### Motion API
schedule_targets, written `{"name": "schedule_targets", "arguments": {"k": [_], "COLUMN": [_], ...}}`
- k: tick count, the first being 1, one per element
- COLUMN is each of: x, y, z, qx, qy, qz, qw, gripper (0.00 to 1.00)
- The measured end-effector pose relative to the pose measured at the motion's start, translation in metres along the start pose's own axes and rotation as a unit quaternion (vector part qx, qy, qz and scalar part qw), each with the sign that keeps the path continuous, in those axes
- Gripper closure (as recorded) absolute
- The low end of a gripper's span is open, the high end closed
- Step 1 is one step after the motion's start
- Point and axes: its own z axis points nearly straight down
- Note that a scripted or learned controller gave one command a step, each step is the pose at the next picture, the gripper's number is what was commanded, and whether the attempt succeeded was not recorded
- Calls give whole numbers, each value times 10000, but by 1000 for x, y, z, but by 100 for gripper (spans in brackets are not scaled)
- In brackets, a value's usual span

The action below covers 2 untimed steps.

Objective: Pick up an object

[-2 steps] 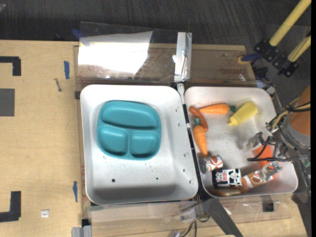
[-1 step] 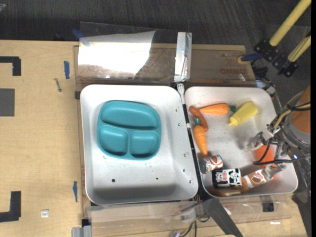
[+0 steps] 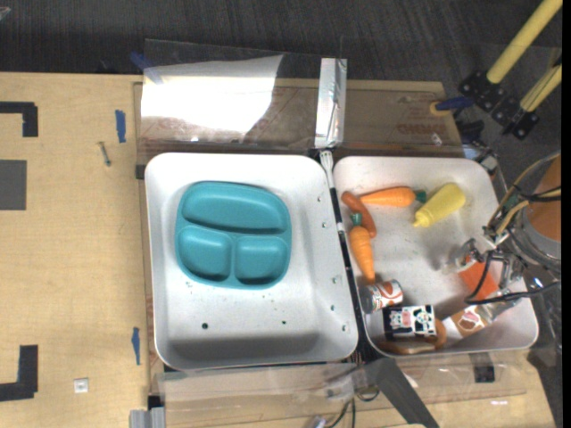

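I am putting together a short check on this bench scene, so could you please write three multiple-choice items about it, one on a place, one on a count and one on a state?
1. Where does the teal divided plate lie?
A. In the left bin
B. In the right bin
C. On the bench outside both bins

2. How many compartments does that plate have?
A. Two
B. Three
C. Five

3. How does the yellow squeeze bottle rest in the right bin?
A. Standing upright
B. Lying on its side
C. Standing on the plate

Answers:
1. A, because the plate sits on the floor of the left bin, away from the carrots and other items.
2. B, because one long section runs across the top and two smaller ones sit below it.
3. B, because its whole length shows slanted along the bin floor beside a carrot.
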Motion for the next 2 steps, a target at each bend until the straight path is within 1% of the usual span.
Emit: {"name": "schedule_targets", "arguments": {"k": [1,2], "x": [-3,-4], "y": [8,7], "z": [-1,0], "qx": [53,14], "qy": [10,-4], "qz": [-604,-1746], "qw": [9982,9846], "gripper": [0,0]}}
